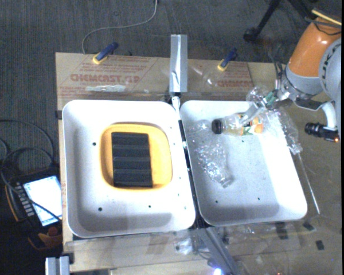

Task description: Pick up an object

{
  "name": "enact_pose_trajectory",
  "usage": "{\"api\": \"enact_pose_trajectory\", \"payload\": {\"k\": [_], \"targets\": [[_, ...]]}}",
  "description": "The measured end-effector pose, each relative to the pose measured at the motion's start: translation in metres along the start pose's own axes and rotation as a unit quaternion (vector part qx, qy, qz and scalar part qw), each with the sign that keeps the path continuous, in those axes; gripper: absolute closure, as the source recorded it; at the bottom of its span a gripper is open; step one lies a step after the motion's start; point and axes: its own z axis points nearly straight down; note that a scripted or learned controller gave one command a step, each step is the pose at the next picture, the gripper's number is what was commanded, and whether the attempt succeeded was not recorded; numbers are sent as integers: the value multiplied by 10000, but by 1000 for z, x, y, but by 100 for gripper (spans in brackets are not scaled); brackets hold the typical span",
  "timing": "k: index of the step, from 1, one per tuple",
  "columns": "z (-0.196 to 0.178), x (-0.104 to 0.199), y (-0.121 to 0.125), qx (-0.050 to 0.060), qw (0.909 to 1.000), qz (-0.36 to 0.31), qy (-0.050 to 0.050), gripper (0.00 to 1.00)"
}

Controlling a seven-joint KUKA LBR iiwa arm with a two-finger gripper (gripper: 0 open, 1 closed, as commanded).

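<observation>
Arm [318, 56] comes in from the far right, orange band up top, wrist over the far right corner of the right bin [275, 205]. Gripper [262, 105] sits low at that corner, right by the bottom end of a clear plastic bottle [238, 125]. Can't tell the gripper's state, too much glare and clear plastic there, and can't tell whether it touches the bottle.

Bottle lies on its side in the far part of the right bin, dark cap pointing left, orange and green label near the gripper end. Crumpled clear wrap [212, 162] is in the same bin, nearer and left of the bottle, close to the bin's left wall.

Left bin [80, 211] holds a yellow tray [163, 153] with a ribbed black block [131, 159] inside it, roughly centred.
</observation>
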Motion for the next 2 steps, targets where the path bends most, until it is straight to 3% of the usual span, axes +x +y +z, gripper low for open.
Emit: {"api": "enact_pose_trajectory", "payload": {"k": [2], "targets": [[4,0,3,-56,9989,-459,-18,0]]}}
